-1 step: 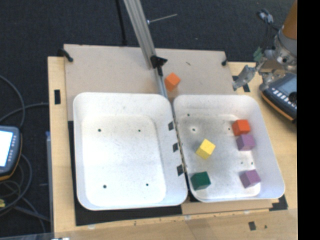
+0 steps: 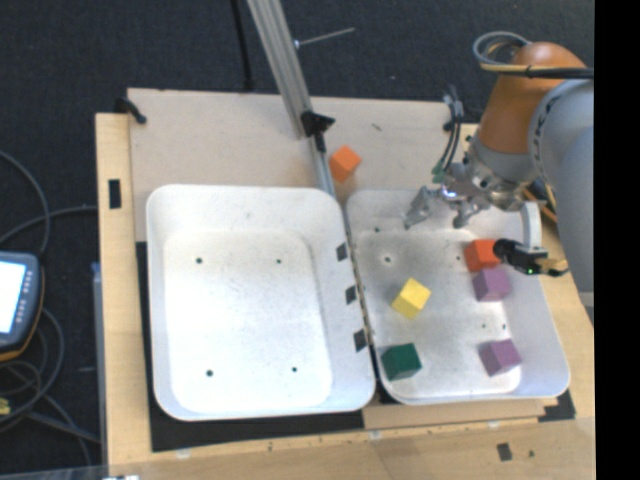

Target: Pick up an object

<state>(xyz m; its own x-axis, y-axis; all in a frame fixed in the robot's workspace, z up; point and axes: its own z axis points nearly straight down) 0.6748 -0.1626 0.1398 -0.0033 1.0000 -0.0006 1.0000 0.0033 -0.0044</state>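
Where the desk [image 2: 220, 138] comes nearest the camera, two shallow white bins sit side by side on it, the left bin [image 2: 250, 298] and the right bin [image 2: 440, 253], with their inner rims close together.

All findings for the task concern the right bin. A green block [image 2: 401, 360] lies at its near edge, close to the inner rim. A near purple block [image 2: 498, 355] lies level with it toward the outer side, well apart from it. Farther in, a yellow block [image 2: 411, 297] rests tilted on the bin floor, above the green block in the view. A far purple block [image 2: 491, 284] lies on the outer side, and an orange block [image 2: 480, 254] sits just beyond it. Contact between these two cannot be confirmed.

The tool [image 2: 440, 208] is over the far part of the right bin, between the yellow block and the bin's far rim. It is released: its two fingers [image 2: 416, 211] are spread wide with nothing between them. It touches none of the blocks. The grey arm [image 2: 520, 108] with its orange band enters from the right.

Beyond the bins, a second orange block [image 2: 344, 162] stands on the bare desk, just beside the foot of a slanted aluminium rail [image 2: 280, 58]. Off the desk to the left, a handheld unit with a lit screen [image 2: 15, 298] lies on the dark floor.
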